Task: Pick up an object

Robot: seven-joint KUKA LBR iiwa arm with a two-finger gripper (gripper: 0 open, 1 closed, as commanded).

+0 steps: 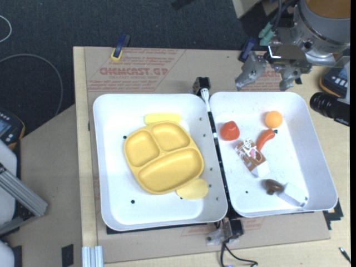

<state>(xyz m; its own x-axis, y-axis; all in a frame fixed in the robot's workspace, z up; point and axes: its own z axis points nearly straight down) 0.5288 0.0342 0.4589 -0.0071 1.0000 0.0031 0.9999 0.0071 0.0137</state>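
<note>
My gripper (267,81) hangs above the far rim of the right bin (317,149), its two grey fingers (247,77) spread open with nothing between them. Below it in that bin lie an orange ball (273,119), a red-orange curved piece (265,139), a red tomato-like piece (230,130), a brown-and-white wrapped item (251,156) and a brown-tipped white utensil (283,190) near the front. All of these lie apart from the gripper.
The left bin (105,149) holds a yellow divided plate (162,157), with a pale yellow strip (162,118) behind it and a yellow disc (193,189) at its front edge. A yellow-and-blue clamp (118,48) sits on the bench's far left edge.
</note>
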